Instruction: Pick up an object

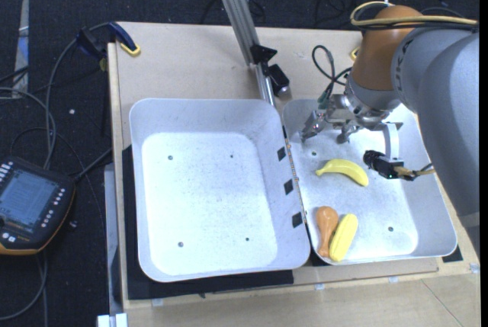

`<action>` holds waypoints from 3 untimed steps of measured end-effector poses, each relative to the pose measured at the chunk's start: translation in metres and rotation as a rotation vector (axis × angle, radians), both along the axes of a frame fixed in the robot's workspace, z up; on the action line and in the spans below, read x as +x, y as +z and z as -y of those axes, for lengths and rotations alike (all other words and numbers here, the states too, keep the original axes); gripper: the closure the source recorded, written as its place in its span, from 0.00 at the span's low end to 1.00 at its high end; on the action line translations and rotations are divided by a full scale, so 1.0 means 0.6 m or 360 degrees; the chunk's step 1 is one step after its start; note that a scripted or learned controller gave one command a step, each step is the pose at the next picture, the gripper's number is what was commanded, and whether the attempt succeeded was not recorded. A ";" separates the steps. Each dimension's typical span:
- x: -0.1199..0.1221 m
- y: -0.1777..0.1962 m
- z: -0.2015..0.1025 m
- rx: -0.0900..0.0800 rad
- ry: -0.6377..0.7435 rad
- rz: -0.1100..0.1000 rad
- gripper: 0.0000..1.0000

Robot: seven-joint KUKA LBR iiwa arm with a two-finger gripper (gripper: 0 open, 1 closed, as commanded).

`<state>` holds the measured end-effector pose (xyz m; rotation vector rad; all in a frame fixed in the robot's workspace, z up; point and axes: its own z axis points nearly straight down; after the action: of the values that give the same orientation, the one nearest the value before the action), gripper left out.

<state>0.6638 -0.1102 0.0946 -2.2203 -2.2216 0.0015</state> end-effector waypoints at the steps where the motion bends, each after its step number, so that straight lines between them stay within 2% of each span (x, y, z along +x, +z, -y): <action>1: 0.001 0.018 0.000 0.0000 0.0000 0.0002 1.00; 2: -0.011 0.103 0.011 -0.0001 -0.0001 0.0007 1.00; 3: 0.000 0.179 0.018 -0.0001 -0.0001 0.0008 1.00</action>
<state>0.6637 -0.1212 0.2021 -2.2235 -2.2240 -0.0037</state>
